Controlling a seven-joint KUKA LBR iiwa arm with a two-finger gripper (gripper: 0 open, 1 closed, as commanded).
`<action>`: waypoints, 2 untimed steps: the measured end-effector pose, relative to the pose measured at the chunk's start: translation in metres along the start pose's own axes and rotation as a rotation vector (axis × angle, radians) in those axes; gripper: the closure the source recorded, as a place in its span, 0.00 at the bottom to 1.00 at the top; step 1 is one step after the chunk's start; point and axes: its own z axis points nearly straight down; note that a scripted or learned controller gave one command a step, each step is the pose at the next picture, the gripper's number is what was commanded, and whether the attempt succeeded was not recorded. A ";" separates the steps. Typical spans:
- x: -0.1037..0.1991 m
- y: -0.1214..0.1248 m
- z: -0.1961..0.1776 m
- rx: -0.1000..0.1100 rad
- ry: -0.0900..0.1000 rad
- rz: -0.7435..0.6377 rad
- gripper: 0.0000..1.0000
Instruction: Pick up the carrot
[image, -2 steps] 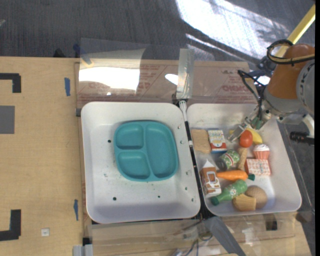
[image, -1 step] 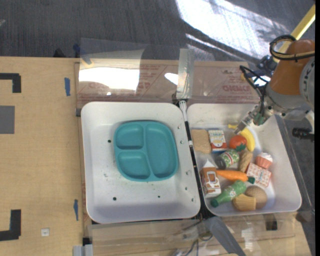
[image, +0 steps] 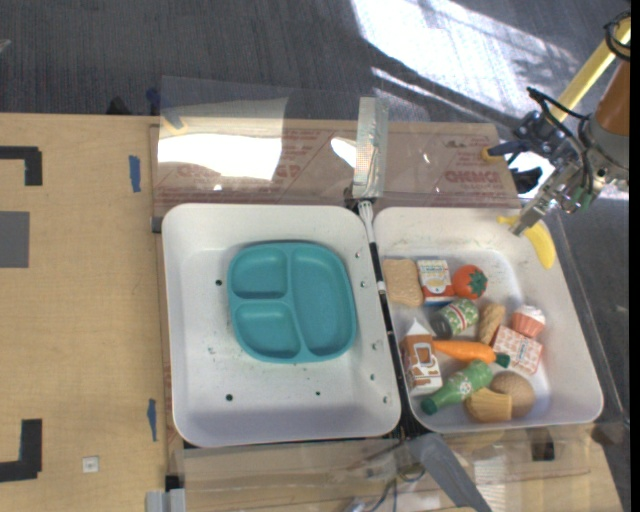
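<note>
The carrot (image: 463, 351) lies crosswise, well down-left of the end effector (image: 560, 190); can't tell its grip state.

The two shallow white plastic bins (image: 190, 330) look smooth and a bit glossy, catching soft glare along the rims. Inside the left one, the teal three-compartment plastic tray (image: 292, 300) has a satin sheen, not mirror shiny. Right of that tray, the orange toy carrot (image: 462, 351) looks like smooth moulded plastic, and so does the green toy bottle (image: 458, 388) just below it. Behind the tray, clear plastic sheeting (image: 225, 135) is really glossy, throwing back bright white light. Left of the tray, the tan board bench top (image: 75, 300) is matt, like cardboard or fibreboard.
</note>
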 end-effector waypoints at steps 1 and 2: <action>0.002 0.000 0.005 0.003 0.007 -0.001 0.00; 0.078 -0.023 0.081 0.008 0.019 0.036 0.00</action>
